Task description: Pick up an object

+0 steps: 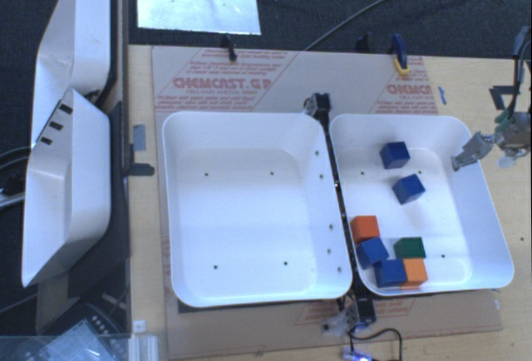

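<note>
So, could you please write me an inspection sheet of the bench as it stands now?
Surface: bench bears the left bin and right bin side by side.
Job's things: in the right bin, four blue cubes, two orange cubes, one green cube.
Clutter: nothing seen.
Grippers: tool at the right bin's far right rim, holding nothing visible.
Cables: dark cable on the floor beyond the bench.
Surroundings: spare white bins stacked at left.

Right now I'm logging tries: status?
Gripper at right white bin's far rim, holding nothing visible. Small blue, orange, green cubes untouched inside. Nothing blocking.
</note>
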Controlling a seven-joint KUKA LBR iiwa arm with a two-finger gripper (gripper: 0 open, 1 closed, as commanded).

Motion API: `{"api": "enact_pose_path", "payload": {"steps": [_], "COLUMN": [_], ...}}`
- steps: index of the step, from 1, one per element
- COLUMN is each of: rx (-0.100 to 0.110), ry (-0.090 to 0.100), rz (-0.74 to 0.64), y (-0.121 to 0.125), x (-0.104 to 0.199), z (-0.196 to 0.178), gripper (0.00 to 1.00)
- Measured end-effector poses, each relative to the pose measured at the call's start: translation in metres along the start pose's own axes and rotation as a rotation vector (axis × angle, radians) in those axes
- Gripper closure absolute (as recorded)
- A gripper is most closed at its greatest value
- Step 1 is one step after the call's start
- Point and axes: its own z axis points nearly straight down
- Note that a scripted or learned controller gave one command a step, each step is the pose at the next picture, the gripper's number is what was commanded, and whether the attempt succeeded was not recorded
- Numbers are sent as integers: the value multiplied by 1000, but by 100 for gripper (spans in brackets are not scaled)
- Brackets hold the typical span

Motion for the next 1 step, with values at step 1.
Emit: {"api": "enact_pose_path", "payload": {"steps": [1], "rx": [10], "ry": [3], "rz": [-4], "y": [60], "x": [38], "z": [157], "gripper": [0]}}
